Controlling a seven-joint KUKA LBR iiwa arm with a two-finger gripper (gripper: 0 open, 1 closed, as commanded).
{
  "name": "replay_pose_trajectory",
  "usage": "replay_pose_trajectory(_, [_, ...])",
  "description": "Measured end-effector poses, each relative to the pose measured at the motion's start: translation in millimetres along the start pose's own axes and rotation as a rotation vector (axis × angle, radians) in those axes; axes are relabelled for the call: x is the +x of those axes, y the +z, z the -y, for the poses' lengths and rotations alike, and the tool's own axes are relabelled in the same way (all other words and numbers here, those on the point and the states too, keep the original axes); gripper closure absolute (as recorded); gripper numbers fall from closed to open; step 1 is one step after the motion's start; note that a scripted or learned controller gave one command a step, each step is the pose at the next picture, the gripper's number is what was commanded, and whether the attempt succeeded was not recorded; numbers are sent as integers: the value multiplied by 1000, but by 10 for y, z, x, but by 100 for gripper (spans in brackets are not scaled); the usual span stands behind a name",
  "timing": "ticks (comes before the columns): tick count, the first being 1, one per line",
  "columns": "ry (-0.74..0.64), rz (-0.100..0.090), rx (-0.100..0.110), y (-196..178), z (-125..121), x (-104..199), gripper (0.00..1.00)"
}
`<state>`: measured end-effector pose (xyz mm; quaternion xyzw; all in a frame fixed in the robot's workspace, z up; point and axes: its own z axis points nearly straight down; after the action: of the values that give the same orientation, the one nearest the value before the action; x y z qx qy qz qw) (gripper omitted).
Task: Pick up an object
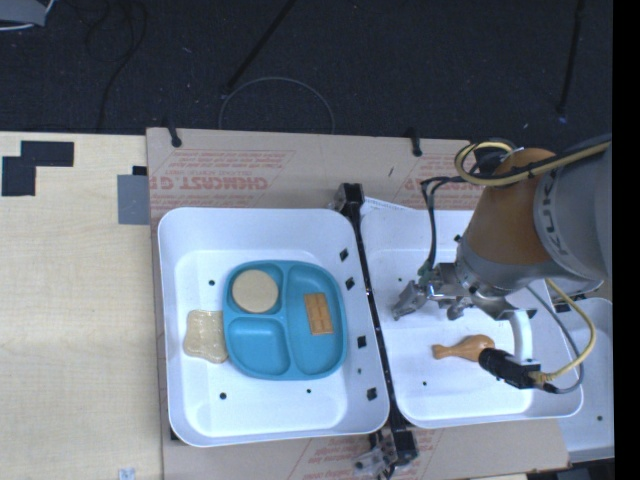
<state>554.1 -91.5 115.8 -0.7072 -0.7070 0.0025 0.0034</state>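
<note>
Jaws: the gripper (408, 301) shows two fingers a little apart, with nothing between them.
Gripper place: above the bare floor of the right bin (420, 393), near its left wall.
Arm: the arm (520, 230) comes in from the right and bends down over the right bin, the orange band above the wrist.
Object near: a chicken leg toy (463, 348) lies in the right bin, apart from the fingers.
Left bin: the left bin (200, 408) holds a blue tray (270, 353) with a round cracker (254, 290) and a brown bar (318, 314); a pale piece (205, 336) lies touching the tray's left edge.

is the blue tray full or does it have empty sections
Partly filled. The blue tray holds a round tan disc in one section and a brown rectangular piece in another; its large lower section is bare.
</note>
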Motion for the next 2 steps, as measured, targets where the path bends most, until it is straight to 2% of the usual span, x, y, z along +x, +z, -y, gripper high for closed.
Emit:
replay_pose_trajectory(1, [0, 0, -3, 300, 5, 11, 0])
replay_pose_trajectory(2, [7, 0, -4, 175, 2, -5, 100])
